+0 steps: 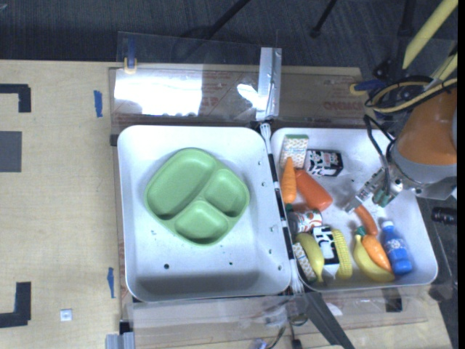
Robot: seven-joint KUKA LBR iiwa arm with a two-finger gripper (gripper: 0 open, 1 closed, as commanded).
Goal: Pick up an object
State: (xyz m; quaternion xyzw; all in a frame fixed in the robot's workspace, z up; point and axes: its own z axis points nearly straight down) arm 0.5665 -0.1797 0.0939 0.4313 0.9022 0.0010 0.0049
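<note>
Hand hovers, grip state unreadable. Small carrot just below it: light, rigid, slick plastic; best pinched mid-body.

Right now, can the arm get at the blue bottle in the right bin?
Probably yes. The blue bottle lies at the bin's near right side with its top uncovered, just below the gripper. A carrot and banana crowd its left side.
</note>
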